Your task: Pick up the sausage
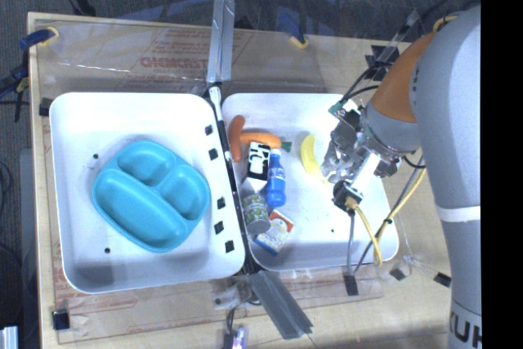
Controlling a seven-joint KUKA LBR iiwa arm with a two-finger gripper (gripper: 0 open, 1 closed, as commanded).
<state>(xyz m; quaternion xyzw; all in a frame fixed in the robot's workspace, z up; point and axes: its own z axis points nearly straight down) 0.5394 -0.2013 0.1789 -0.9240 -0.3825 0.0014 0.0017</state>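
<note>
The sausage (pixel 236 135) is a brownish-red link lying along the left wall of the right bin (pixel 359 253), near its back corner, next to an orange carrot-like piece (pixel 261 139). My gripper (pixel 341 169) hangs over the right half of the same bin, well to the right of the sausage and just right of a yellow lemon-like piece (pixel 309 153). I see nothing held between its fingers.
A blue bottle (pixel 275 181), a black-and-white box (pixel 258 160), a small can (pixel 254 211) and a white carton (pixel 274 233) crowd the right bin's left side. A blue divided plate (pixel 151 194) lies in the left bin (pixel 73 257). A yellow cable (pixel 380 221) hangs by the wrist.
</note>
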